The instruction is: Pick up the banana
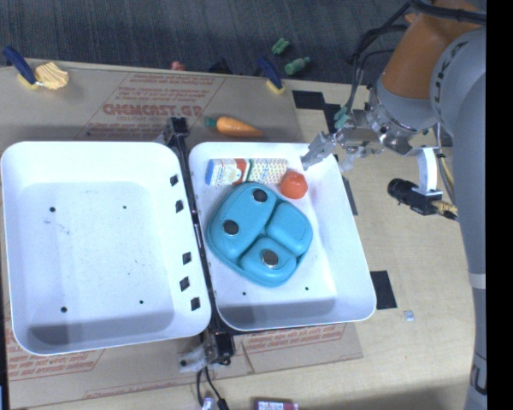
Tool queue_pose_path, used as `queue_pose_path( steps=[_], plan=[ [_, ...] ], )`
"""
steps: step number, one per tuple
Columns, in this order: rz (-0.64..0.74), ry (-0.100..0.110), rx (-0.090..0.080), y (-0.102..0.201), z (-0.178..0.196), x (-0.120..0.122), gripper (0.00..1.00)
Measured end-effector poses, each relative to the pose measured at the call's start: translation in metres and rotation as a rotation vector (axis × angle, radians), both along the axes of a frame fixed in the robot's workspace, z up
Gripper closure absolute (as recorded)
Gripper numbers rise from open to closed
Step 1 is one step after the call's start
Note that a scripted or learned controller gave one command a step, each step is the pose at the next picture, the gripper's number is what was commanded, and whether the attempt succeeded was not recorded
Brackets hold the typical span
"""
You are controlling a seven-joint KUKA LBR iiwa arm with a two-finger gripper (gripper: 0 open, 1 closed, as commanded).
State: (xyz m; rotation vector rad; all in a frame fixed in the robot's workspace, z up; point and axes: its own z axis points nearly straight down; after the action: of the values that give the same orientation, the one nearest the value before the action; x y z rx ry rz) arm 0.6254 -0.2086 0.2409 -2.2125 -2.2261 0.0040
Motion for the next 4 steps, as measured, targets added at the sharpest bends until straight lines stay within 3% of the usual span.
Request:
queue_pose_path(
  steps=[1,2,3,4],
  plan=[
    [0.302,-0.004,-0.002,-0.002,0.146,-0.010,0.00],
    [0.394,-0.005,-0.001,0.077,0.193,-0.047,0.00],
    [0.510,-0.008,-0.004,0.077,0.304,-0.100,0.00],
    [0.466,-0.002,0.000,0.170,0.244,-0.050,0.00]
  ],
)
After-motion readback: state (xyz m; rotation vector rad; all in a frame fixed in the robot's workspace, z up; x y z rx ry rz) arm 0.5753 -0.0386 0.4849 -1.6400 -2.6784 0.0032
